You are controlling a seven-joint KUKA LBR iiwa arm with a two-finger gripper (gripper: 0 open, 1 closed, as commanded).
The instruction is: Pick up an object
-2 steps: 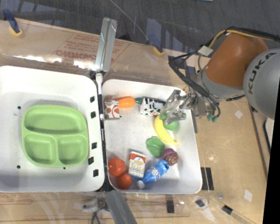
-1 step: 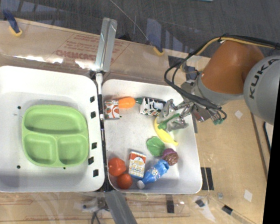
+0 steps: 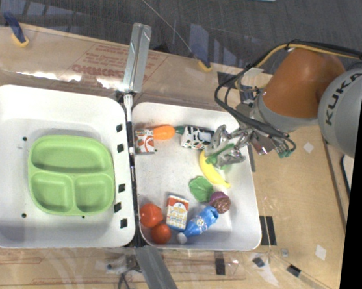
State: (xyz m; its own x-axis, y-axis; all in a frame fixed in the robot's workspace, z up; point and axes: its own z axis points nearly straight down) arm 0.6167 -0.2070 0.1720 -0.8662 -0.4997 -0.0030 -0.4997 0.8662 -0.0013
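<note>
Pincer (image 3: pixel 224 151) is down in the right bin (image 3: pixel 252 205), right over the top end of the banana (image 3: pixel 212 171) by the far-right wall. Whether it's clenched or released, I cannot tell. Nothing looks lifted yet, so the pick is yet to be made.

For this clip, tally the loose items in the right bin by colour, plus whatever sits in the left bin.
Right bin:
Red (tomatoes): 2
Orange (carrot): 1
Yellow (banana): 1
Green (leafy piece): 1
Purple (round item): 1
Blue (bottle): 1
Printed cartons: 3
Left bin:
Green divided tray: 1
Total: 11
</note>
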